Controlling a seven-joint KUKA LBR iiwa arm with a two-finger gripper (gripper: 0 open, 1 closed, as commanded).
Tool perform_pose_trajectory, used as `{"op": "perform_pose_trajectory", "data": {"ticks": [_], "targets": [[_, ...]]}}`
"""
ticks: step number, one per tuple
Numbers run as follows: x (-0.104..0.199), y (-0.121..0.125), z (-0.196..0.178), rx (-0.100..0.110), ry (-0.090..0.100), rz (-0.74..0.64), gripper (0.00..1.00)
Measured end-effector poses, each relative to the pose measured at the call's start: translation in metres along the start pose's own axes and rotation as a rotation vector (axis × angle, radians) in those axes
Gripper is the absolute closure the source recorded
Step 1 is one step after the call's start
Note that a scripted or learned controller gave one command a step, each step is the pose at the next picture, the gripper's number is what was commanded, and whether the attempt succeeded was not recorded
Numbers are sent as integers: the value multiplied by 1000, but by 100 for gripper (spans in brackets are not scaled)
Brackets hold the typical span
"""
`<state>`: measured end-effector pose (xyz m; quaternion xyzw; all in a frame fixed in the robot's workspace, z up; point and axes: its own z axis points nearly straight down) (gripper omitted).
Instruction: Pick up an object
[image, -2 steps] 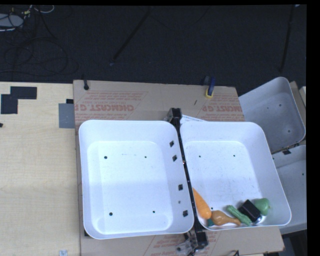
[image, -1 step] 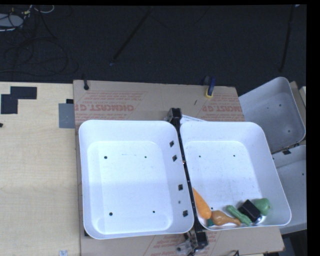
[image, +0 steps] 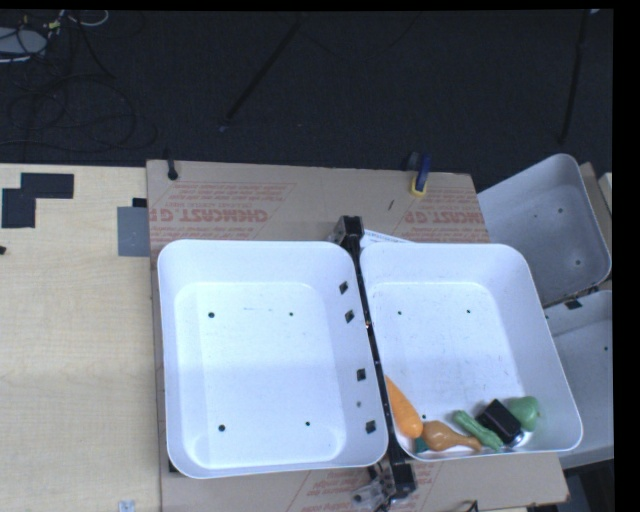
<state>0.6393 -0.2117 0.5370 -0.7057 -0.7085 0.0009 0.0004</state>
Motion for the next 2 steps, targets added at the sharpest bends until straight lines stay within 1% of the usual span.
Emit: {"op": "perform_pose_trajectory", "data": {"ticks": [1,2], "targets": [[-1,-17,0,2,2,5,100],[0,6,0,0,0,-1,100]]}}
